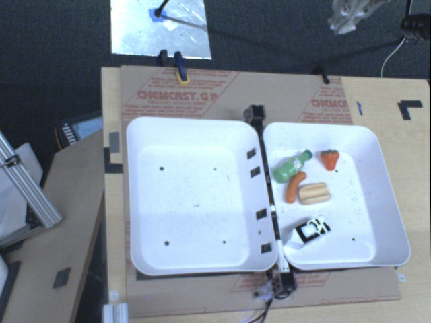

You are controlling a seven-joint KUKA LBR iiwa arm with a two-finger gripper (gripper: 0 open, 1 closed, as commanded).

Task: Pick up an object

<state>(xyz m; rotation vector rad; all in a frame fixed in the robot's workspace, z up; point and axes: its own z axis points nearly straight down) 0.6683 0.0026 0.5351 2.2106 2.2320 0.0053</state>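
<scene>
I would bring the gripper (350,13), whose jaws I cannot tell are spread or not, down over the bread roll (314,193) in the right bin (387,180).

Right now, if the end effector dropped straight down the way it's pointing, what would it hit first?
Probably bare bench or dark floor behind the right bin. The end effector hangs high above that bin's far edge, away from the toys, though depth is unclear.

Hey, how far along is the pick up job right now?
Nothing looks done yet. The claw hangs high above the far edge of the bench, away from the right bin. The green bottle, strawberry, carrot, bread roll and black-and-white block all lie there ungrasped.
</scene>
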